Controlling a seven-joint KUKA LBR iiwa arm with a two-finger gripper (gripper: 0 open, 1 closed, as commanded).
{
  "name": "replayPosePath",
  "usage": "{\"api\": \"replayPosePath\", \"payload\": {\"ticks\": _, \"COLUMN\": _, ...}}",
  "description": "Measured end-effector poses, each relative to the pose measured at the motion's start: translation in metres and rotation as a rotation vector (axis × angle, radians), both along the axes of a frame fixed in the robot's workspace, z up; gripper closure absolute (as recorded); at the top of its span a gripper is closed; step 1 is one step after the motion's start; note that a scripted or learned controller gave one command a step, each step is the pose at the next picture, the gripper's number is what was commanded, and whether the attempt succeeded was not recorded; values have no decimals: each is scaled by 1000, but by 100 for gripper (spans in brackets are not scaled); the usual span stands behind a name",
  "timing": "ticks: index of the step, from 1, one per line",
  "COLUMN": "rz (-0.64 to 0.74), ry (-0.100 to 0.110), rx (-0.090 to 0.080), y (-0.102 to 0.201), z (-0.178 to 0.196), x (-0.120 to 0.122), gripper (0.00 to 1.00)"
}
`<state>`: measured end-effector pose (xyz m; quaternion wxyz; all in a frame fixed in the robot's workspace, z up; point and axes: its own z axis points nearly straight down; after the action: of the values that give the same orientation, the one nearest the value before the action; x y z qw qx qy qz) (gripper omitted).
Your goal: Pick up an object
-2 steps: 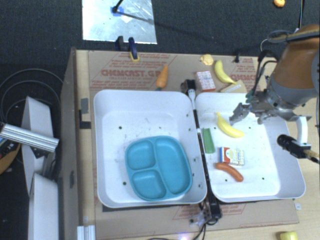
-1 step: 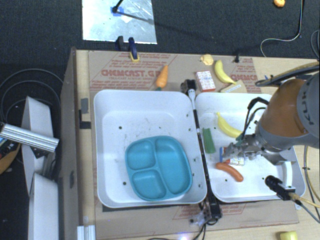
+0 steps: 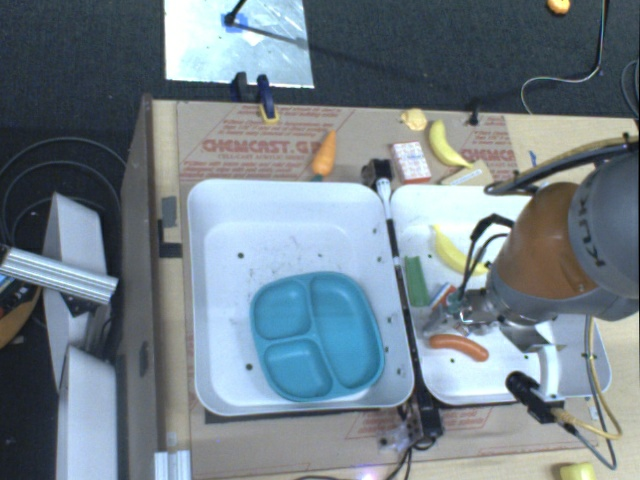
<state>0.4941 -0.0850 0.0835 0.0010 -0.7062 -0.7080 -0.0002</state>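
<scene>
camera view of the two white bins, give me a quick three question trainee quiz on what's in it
1. True or false: the blue divided plastic plate lies in the left shallow white bin.
2. Which lies nearest the tool? A. orange carrot B. red sausage C. small orange ball
3. Fill in: the yellow banana in the right white bin lies beside a ___ block.

Key: 1 true; 2 B; 3 green
</scene>
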Motion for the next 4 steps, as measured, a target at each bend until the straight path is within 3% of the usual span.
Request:
{"api": "replayPosePath", "payload": {"ticks": 1, "rz": -7, "ry": -3, "rx": -6, "y": -65, "z": 1, "x": -8, "gripper": 0}}
{"api": "replayPosePath", "payload": {"ticks": 2, "rz": 3, "ry": -2, "rx": 0, "y": -21, "z": 1, "x": -7, "gripper": 0}}
{"api": "replayPosePath", "payload": {"ticks": 3, "rz": 4, "ry": -18, "rx": -7, "y": -43, "z": 86, "x": 83, "gripper": 0}}
{"api": "replayPosePath", "payload": {"ticks": 4, "rz": 4, "ry": -10, "rx": -2, "y": -1, "z": 0, "x": 119, "gripper": 0}}
